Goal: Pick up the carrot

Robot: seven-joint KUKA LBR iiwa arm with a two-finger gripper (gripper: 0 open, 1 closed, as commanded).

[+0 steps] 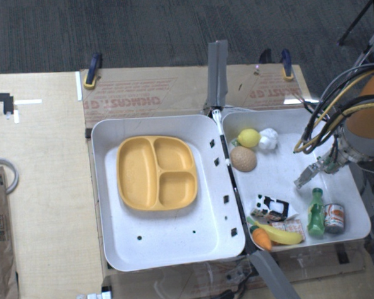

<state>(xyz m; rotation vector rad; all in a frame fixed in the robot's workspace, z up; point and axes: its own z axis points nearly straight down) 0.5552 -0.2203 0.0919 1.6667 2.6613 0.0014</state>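
camera view | carrot (261, 238) near corner, well apart from hand (306, 177) | grip state unclear

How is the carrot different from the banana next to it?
The carrot is orange; the banana is yellow. The carrot looks short and stubby, with green at its top, while the banana is long and curved. The carrot sits right in the bin's near left corner; the banana stretches out to its right. Both lie flat, touching, along the same bin's front edge.
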